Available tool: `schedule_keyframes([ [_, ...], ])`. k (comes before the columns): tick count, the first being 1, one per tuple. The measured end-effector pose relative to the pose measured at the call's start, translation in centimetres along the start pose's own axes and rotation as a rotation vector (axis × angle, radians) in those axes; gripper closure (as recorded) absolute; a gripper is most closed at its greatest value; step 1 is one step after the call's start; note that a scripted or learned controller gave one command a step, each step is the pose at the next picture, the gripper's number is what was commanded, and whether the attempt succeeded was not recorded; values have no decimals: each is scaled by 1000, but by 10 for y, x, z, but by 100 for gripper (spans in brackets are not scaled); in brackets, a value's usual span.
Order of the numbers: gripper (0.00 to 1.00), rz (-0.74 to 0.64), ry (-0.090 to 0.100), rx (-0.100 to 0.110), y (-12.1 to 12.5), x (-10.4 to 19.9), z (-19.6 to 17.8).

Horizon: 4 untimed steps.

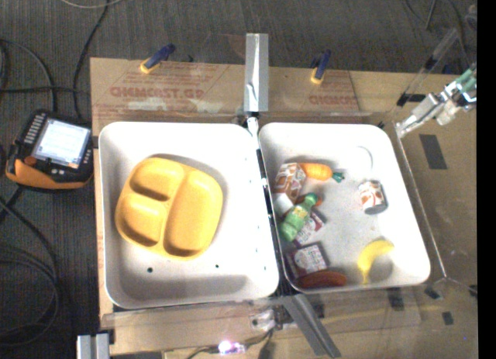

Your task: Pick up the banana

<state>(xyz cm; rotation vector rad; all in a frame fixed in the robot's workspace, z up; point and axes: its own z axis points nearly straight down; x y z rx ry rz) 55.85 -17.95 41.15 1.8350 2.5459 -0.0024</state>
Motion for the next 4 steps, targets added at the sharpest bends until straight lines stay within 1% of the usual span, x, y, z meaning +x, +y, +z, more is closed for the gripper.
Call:
schedule_keyframes([
  [1,0,99,1,4,-85,-19,114],
  [2,0,17,5,3,-85,-16,284],
  [3,0,-297,-9,-6,-66,31,321],
  [4,0,-90,3,2,-42,-8,233],
])
